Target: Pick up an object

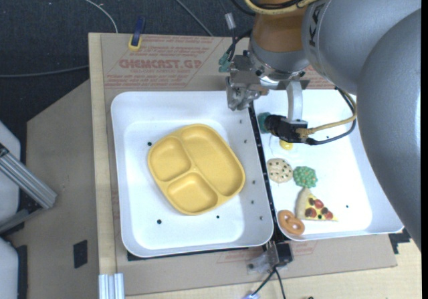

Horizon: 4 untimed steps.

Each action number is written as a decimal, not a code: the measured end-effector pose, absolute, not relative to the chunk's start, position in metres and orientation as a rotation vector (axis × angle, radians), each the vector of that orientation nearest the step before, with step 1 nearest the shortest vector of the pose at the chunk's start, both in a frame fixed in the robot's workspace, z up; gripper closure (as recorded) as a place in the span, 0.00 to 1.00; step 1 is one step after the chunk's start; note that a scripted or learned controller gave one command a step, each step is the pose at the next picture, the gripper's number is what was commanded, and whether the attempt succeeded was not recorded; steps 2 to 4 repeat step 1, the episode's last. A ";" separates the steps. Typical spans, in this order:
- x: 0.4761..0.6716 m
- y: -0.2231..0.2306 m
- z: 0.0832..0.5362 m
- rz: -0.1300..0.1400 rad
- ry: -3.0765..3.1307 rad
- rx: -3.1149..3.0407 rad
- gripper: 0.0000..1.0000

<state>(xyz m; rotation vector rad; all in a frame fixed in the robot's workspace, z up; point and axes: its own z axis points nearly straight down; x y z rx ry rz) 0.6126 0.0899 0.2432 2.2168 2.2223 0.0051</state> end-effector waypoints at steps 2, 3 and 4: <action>0.612 0.089 0.243 0.001 2.222 2.218 0.00; 0.612 0.089 0.243 0.001 2.222 2.218 0.00; 0.612 0.089 0.243 0.001 2.222 2.218 0.00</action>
